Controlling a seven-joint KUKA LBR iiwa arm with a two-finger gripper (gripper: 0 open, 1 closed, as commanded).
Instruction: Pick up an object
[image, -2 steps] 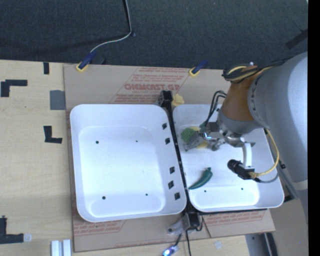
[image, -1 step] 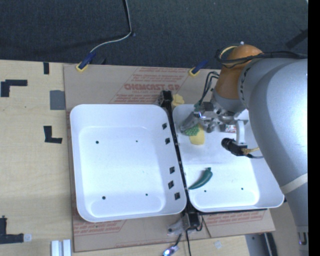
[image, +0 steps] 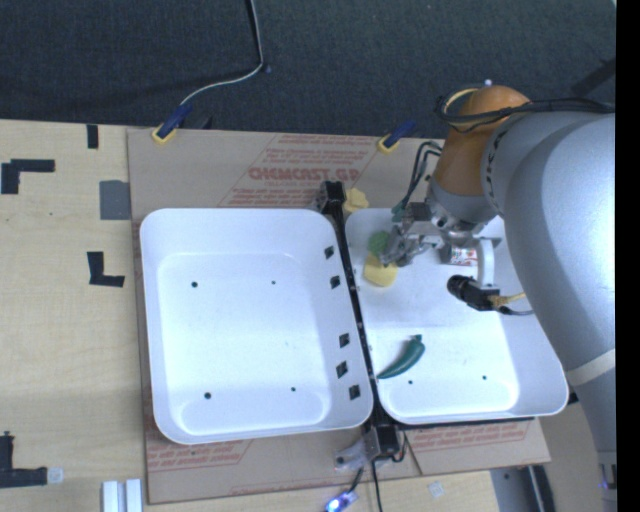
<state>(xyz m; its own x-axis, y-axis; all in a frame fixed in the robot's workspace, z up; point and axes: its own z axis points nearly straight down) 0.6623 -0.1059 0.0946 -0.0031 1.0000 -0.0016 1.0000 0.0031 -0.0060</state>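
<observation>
1. Nearest the camera in the right bin (image: 520, 400) lies a green curved object (image: 405, 357), like a small pepper or bean, close to the divider between the bins and well apart from the gripper. It lies flat and alone, so it would make an easy fallback target if the current try comes to nothing.

2. The left bin (image: 165, 300) holds nothing that bears on this step.

3. Farther back in the right bin, a small yellow object (image: 381, 272) rests on the floor just beside the divider. A small green object (image: 379, 242) sits just behind it, the two touching or nearly so.

4. The gripper (image: 405, 245) hovers just right of this pair, at the far left part of the right bin. I cannot tell whether its jaws are spread or closed; wrist hardware and cables hide them, and nothing is plainly seen between them.

5. The step in hand looks like the approach to a grasp on the yellow or small green object. To do it well:
   - pick one of the two and centre over it, so the other is not nudged aside;
   - keep clear of the divider wall on the left;
   - descend straight, close only when the object sits between the tips, then lift slowly.
</observation>
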